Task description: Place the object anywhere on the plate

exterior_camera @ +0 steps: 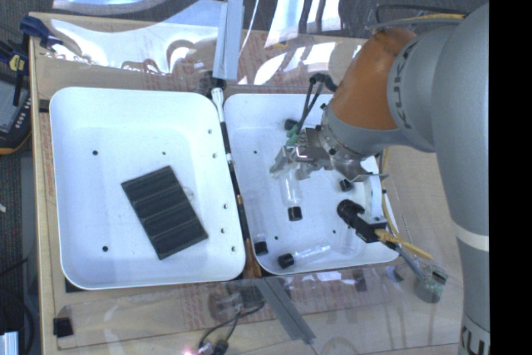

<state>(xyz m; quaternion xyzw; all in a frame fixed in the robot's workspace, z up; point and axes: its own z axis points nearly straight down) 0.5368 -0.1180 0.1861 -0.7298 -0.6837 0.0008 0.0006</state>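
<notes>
one clear tube (292,194), right of the dark plate (165,212), looks light and slick; pinch mid-length. gripper (291,160) state: cannot tell.

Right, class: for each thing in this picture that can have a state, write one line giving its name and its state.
Dark ridged rectangular plate: lying flat and askew in the left bin, nothing on it.
Left white bin: holds the plate.
Right white bin: holds small black pieces and clear bits.
Gripper: low over the right bin.
Small black cube: loose on the bin floor.
</notes>
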